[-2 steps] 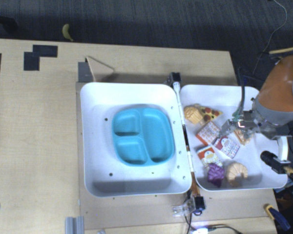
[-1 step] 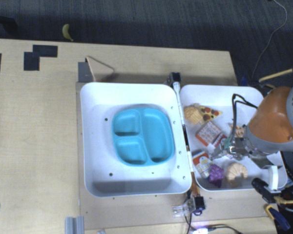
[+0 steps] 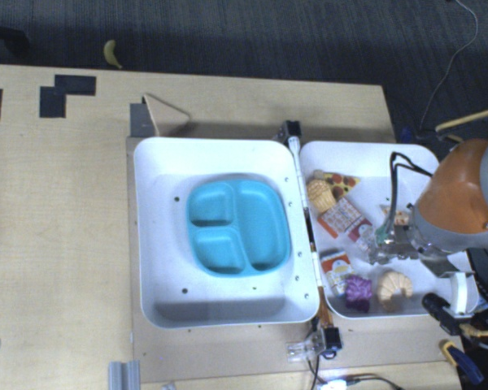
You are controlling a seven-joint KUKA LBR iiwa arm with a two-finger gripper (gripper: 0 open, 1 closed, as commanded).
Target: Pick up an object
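The gripper [image 3: 382,246] hangs low in the right bin [image 3: 415,157], just above the croissant [image 3: 394,286]. Nothing looks lifted yet. Whether it grips anything, I cannot tell.

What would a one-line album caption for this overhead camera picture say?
Robot arm reaches over the right bin of toy food; a blue divided tray sits in the left bin.

the pale wooden bench [image 3: 57,242] bears two white bins [image 3: 150,218] side by side and black tape patches [image 3: 65,94].

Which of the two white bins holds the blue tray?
The left bin holds the blue divided tray. The right bin holds small food items instead, with the arm above it.
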